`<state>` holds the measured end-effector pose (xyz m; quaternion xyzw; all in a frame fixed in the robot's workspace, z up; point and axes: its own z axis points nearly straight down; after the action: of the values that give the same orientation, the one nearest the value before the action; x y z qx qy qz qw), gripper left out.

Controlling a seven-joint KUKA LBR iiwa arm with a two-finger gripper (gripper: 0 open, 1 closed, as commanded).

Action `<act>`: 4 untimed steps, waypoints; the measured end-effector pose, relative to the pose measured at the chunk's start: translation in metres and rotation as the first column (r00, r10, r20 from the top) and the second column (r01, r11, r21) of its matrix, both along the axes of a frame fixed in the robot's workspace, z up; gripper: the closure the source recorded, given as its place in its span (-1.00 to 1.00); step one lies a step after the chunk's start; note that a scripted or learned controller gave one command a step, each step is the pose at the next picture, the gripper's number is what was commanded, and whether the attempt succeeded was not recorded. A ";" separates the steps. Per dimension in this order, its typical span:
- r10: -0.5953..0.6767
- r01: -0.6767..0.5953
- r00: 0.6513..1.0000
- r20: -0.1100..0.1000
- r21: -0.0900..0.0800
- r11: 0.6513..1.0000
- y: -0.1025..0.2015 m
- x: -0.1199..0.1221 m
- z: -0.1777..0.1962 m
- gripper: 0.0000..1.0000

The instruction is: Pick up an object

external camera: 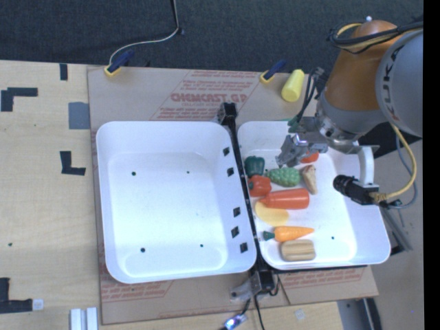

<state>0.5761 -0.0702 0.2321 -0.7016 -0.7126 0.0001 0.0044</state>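
Toy foods lie in the right bin [357, 243]: a dark green pepper [254, 164], a red tomato [259, 185], a bumpy green vegetable [284, 177], a long red pepper [284, 199], a yellow piece [271, 215], an orange carrot [291, 233], a tan bread piece [298, 251] and a beige piece [309, 179]. My gripper [291, 152] hangs over the bin's upper middle, just above the bumpy green vegetable. A small red-orange piece [311, 157] peeks out beside it. Nothing visible sits between the fingers.
The left bin [110, 205] sits beside the right one, with a black divider clamp [227, 114] between them. A yellow cylinder [293, 85] lies on the cardboard behind the right bin. A black camera unit [352, 188] and cables hang from the wrist.
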 end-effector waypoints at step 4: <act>-0.006 0.006 1.000 -0.003 -0.008 1.000 0.274 -0.078 0.059 1.00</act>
<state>0.4985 0.2043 0.2914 -0.7036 -0.7106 0.0037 0.0026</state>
